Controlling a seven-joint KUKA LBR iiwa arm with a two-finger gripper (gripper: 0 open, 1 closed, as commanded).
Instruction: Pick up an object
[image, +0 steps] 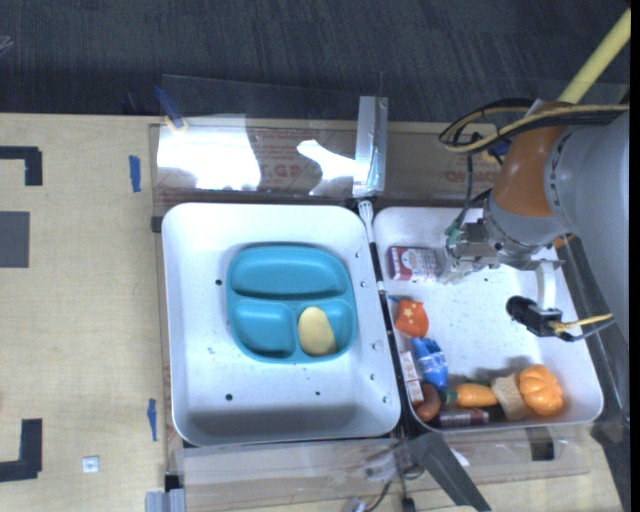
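One red packet (410, 262), likely light and crinkly (pinch its edge); gripper (466, 250) beside it, finger state unreadable

Both bins look like smooth white plastic with a soft sheen, the left bin (200, 380) and the right bin (470, 330) alike. The blue tray (265, 290) is glossy moulded plastic, and the yellow egg-shaped piece (316, 330) in it is smooth and faintly shiny. The orange pumpkin-like toy (541, 390) and the blue bottle (431, 362) look like glossy plastic. The bench top (80, 330) is pale, matt wood-grain board. Behind the bins a clear sheet (240, 160) glares brightly. The arm (600, 190) has a smooth grey shell with a glossy orange band (525, 175).
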